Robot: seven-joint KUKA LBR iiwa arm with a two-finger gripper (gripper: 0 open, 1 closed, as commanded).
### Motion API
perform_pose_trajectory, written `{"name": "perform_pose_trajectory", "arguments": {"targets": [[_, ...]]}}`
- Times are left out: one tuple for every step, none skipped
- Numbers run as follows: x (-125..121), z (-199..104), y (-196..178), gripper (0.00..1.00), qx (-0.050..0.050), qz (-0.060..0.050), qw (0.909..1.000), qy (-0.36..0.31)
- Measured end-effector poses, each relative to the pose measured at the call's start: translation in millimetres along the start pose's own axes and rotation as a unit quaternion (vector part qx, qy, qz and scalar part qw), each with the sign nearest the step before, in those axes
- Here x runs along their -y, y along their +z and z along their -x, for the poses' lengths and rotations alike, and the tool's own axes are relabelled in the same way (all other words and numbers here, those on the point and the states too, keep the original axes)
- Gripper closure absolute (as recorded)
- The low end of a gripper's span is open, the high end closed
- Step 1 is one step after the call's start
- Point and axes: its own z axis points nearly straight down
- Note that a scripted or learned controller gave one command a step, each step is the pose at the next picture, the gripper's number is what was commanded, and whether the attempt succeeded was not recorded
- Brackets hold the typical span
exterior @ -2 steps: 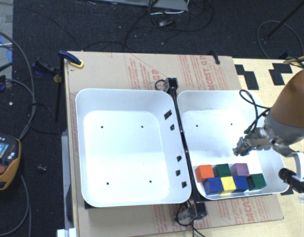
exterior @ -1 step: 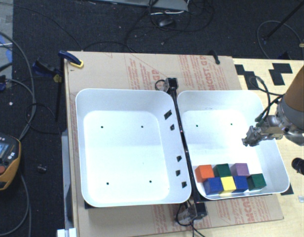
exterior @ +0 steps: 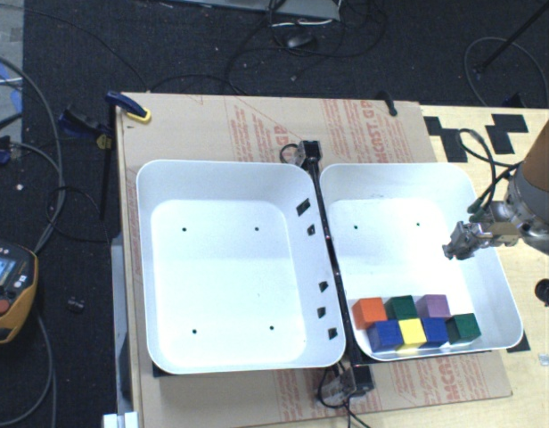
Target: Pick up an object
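Note:
Several small cubes lie packed together at the near edge of the right bin [exterior: 381, 185]: an orange cube [exterior: 370, 310], a dark green cube [exterior: 401, 307], a purple cube [exterior: 433, 306], a blue cube [exterior: 384, 334], a yellow cube [exterior: 410, 332], another blue cube [exterior: 434, 330] and a green cube [exterior: 463, 327]. My gripper [exterior: 459, 244] hangs over the right side of that bin, above and behind the cubes, apart from them. Nothing shows between its fingers.
The left bin [exterior: 159, 239] sits beside the right one, with a black divider strip [exterior: 323, 248] between them. Both rest on a cardboard sheet [exterior: 221, 123]. Cables and a yellow-and-black device [exterior: 7, 288] lie on the dark floor at the left.

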Motion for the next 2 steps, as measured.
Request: {"name": "perform_pose_trajectory", "arguments": {"targets": [[-9.8, -58.1, -3.4, 1.00, -0.001, -0.001, 1.0000, -0.002], [-19.2, -106.6, 2.9, 1.00, -0.001, -0.001, 1.0000, -0.002]]}}
